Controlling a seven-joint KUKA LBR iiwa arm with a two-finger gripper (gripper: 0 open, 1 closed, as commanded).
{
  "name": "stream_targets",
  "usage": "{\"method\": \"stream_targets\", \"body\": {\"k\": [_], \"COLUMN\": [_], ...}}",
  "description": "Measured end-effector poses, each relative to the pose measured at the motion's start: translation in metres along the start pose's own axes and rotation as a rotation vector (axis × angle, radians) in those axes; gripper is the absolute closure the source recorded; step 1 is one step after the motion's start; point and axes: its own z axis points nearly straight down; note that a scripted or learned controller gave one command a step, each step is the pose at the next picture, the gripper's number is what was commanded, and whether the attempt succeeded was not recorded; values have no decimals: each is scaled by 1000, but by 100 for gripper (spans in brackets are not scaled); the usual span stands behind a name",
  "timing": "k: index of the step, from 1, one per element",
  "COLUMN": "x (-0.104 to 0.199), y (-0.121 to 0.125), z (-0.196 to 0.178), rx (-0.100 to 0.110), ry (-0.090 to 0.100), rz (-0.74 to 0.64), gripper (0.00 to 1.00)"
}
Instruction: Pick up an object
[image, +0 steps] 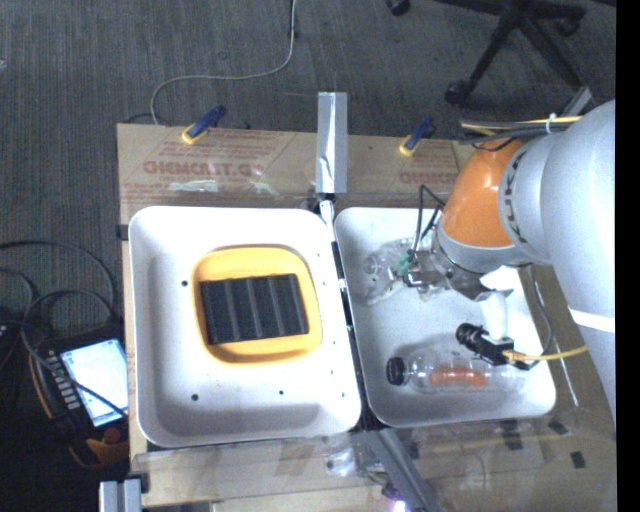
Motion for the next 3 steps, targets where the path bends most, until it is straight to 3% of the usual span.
{"method": "stream_targets", "body": {"k": [1, 2, 3], "x": [-17, -50, -53], "y": [66, 12, -5], "z": [-17, -119, -107], "rx": [12, 12, 13], "ry": [0, 0, 4], "rz": [52, -46, 28], "gripper": [0, 0, 0]}}
